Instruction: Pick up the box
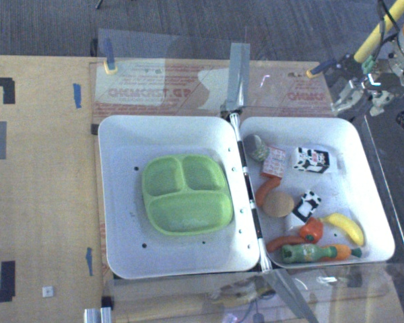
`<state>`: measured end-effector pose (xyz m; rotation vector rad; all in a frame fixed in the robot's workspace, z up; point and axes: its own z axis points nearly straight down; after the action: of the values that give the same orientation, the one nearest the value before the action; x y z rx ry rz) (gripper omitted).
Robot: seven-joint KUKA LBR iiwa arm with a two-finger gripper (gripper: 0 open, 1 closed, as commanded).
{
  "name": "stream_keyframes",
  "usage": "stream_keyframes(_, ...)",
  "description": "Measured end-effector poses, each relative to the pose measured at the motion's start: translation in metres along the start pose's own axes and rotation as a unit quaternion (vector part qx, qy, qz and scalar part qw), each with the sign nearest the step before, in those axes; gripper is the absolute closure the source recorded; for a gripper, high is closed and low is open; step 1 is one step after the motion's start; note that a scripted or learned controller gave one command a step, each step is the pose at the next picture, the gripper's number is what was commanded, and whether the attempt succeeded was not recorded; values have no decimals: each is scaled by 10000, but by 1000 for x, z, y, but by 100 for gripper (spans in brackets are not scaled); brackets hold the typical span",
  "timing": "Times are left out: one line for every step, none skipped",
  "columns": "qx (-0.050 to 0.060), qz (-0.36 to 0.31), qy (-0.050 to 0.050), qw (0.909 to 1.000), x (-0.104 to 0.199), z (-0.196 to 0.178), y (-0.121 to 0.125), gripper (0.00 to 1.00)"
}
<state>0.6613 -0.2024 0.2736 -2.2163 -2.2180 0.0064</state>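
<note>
A small red and white box (pixel 274 161) lies flat in the right bin (pixel 363 180), near its left wall. To its right sits a black and white cow-patterned carton (pixel 312 159), and a smaller carton of the same pattern (pixel 306 206) lies lower down. My gripper (pixel 359 101) hangs outside the bin, past its far right corner. It is open, with nothing between its fingers, and well apart from the box.
Around the box lie a grey-green lump (pixel 257 148), an orange carrot (pixel 263 191), a brown round piece (pixel 279 204), a red pepper (pixel 311 231), a banana (pixel 347 227) and a green bottle (pixel 305 252). The left bin (pixel 114 234) holds a green divided plate (pixel 186 194).
</note>
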Motion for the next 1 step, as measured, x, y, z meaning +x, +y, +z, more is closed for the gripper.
stream_keyframes(-40,575,-9,9983,57,150,-7,0)
